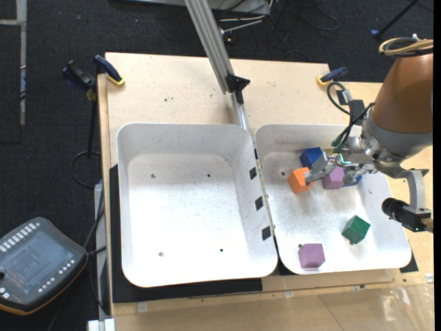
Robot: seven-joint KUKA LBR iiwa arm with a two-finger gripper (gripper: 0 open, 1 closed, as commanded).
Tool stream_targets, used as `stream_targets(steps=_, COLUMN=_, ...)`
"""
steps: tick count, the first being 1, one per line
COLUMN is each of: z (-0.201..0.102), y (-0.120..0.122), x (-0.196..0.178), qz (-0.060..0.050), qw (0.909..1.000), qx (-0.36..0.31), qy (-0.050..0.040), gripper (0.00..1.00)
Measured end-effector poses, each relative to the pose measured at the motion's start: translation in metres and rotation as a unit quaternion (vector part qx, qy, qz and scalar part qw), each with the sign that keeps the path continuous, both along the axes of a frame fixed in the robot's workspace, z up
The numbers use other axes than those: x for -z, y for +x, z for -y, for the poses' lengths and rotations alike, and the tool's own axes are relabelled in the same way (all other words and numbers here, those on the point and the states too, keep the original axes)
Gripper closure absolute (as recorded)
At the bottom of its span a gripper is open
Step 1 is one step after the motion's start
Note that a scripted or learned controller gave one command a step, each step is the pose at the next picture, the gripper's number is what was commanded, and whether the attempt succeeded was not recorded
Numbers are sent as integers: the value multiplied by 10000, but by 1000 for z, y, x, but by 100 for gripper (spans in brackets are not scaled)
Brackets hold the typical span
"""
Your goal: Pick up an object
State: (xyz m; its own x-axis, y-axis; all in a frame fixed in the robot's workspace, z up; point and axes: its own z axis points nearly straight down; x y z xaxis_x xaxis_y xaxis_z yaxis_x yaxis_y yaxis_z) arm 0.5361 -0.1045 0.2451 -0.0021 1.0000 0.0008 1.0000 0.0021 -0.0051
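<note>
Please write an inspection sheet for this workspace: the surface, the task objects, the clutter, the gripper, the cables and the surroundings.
Surface: wooden bench bearing left bin and right bin.
Job's things: all in the right bin; orange block, blue block and purple block clustered; green block and second purple block apart.
Clutter: nothing seen.
Gripper: gripper low over the cluster; grasp unclear.
Cables: black cables on the floor beyond the bench.
Surroundings: handheld pendant lower left; clamps at bench corners.

Even bright overhead light (soft shadows), sharp.
</note>
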Motion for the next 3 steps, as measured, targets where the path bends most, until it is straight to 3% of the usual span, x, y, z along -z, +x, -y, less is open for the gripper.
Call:
stream_targets(steps=1, z=0, y=1, x=-2, qz=24, qw=10000, qx=11, qy=-4, gripper=0)
stream_targets(steps=3, z=-4, y=-7, x=105, qz=-9, qw=10000, qx=20, qy=0, gripper=0)
